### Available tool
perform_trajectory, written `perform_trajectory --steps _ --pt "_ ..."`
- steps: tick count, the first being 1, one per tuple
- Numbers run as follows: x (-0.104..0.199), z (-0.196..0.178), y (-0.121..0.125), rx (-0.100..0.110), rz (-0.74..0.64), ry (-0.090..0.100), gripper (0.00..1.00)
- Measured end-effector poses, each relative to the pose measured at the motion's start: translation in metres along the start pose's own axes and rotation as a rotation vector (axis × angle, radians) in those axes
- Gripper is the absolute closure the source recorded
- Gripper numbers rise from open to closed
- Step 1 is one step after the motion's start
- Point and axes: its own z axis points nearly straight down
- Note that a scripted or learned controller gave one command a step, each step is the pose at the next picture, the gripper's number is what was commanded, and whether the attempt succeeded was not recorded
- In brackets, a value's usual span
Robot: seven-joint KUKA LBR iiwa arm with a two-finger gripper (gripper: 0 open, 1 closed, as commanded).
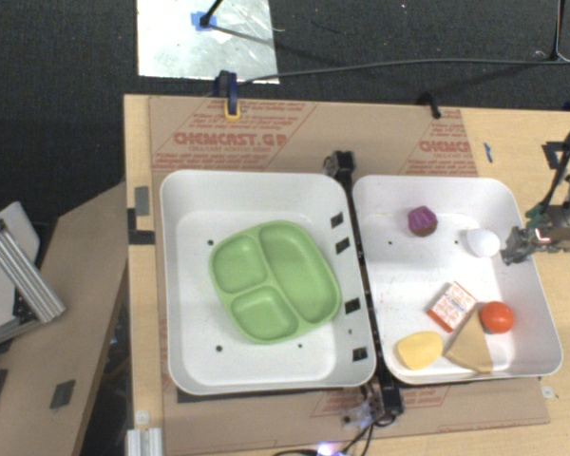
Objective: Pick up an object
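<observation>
Right now I see my gripper (519, 247) at the right bin's (513, 198) far edge; whether it is open or closed, I cannot tell. Just beside it lies a smooth white egg (482, 242), with a knobbly purple ball (422, 220) further off. Nearer me sit a glossy tomato (496, 317), a printed carton (451, 306), a tan wedge (471, 350) and a yellow lump (419, 350). Well apart, a green plastic tray (272, 280) fills the left bin (185, 255) on the cardboard-covered bench (304, 131).

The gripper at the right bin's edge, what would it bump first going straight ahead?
Probably the white egg-shaped object, just left of the gripper. Height is unclear, so it might pass above.
</observation>
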Motion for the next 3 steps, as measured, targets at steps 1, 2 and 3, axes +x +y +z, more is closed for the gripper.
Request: perform_trajectory --steps 1,2,3 --pt "0.056 -0.003 0.013 0.004 -0.005 0.004 1.0" --pt "0.111 -0.004 0.025 0.004 -0.006 0.004 1.0" --pt "0.163 -0.008 0.044 0.004 -0.005 0.005 1.0"
